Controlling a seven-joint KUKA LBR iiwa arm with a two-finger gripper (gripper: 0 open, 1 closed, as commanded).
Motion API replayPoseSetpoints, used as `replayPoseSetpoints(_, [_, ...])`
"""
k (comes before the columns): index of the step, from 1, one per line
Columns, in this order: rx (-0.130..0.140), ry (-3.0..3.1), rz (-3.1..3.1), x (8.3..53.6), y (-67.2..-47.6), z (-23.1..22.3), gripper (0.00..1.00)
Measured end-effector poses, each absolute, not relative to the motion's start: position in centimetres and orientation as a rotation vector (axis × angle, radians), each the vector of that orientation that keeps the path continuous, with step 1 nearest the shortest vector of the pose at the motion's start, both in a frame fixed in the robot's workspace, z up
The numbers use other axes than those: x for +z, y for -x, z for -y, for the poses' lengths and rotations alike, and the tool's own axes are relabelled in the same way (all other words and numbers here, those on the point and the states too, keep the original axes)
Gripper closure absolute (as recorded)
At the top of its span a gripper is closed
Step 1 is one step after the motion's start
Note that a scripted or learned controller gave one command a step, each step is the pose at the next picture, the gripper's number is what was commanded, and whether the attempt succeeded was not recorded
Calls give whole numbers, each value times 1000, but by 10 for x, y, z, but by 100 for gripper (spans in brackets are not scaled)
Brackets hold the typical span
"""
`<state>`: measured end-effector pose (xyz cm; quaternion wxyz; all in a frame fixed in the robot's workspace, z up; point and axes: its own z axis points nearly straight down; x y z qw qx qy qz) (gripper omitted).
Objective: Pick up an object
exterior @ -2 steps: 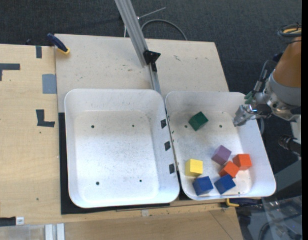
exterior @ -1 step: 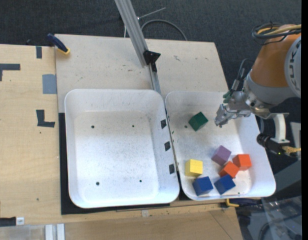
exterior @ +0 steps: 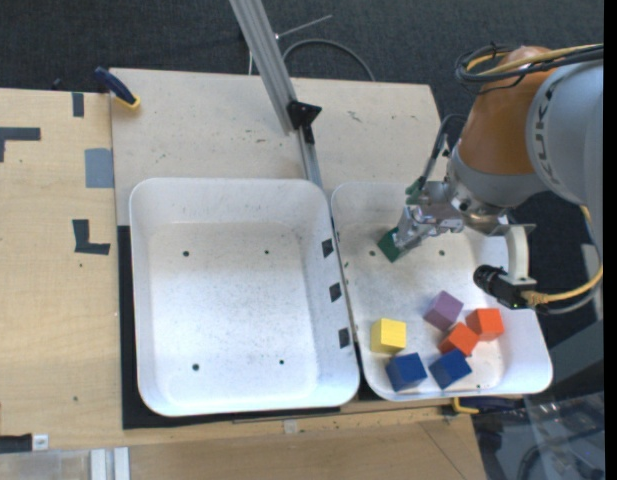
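A: Nearest the camera, the yellow block (exterior: 391, 334), blue blocks (exterior: 407, 370), orange blocks (exterior: 485, 321) and purple block (exterior: 444, 310) sit untouched at five o'clock in the right bin (exterior: 360, 208).

B: Further back, at its twelve o'clock, the gripper (exterior: 408, 234) meets the green block (exterior: 390, 245). Finger state? Can't tell. Lifting isn't done yet.
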<state>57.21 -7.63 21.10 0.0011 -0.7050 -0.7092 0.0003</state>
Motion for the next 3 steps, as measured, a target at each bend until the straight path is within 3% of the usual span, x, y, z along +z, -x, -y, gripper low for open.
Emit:
replayPoseSetpoints(2, [0,2213,2227,225,-586,-28,100])
replayPoseSetpoints(3, [-3,2212,2229,234,-604,-84,100])
